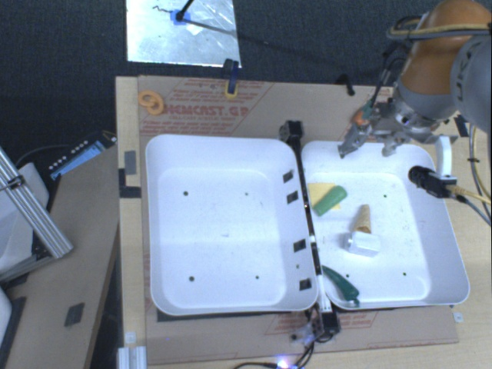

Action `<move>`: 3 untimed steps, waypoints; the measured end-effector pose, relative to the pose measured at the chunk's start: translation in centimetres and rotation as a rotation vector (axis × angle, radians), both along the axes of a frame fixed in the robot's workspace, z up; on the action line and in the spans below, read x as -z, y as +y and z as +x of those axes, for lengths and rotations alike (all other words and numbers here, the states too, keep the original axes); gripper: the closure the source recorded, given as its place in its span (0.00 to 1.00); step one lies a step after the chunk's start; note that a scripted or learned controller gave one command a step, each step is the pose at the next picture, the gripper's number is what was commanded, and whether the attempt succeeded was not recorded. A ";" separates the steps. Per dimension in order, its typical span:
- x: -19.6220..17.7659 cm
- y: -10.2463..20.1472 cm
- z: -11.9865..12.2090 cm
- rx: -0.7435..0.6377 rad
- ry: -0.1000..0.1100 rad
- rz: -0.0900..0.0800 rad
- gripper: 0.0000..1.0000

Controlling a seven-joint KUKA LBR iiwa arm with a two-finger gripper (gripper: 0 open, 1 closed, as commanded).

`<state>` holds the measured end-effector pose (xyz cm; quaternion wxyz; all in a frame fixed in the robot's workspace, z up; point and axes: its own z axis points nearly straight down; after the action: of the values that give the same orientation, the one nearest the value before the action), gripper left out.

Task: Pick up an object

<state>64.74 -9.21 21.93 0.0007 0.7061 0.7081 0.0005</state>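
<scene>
My gripper (367,147) hangs open above the back edge of the right bin (430,237), with nothing between its fingers. Below it in that bin lie a yellow-and-green sponge-like piece (326,197) near the left wall, a tan cone-shaped piece (362,218) in the middle, and a small white block (362,244) just in front of the cone. A green-handled tool (341,284) lies at the bin's front left corner. All of them sit apart from the gripper.
The left bin (223,221) stands beside the right one, with black clips (298,198) along the divider between them. A silver sheet (183,23) lies on the dark floor behind the bench. An orange ring (151,102) rests at the board's back left corner.
</scene>
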 end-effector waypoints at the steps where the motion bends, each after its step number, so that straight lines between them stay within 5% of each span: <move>1: -1.1 0.0 0.1 -0.003 -0.004 0.000 1.00; 2: -13.2 -2.1 2.3 -0.002 -0.015 -0.004 1.00; 3: -14.4 -8.7 2.1 0.006 -0.003 -0.004 1.00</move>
<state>66.81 -17.91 36.28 0.0031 0.7083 0.7059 0.0002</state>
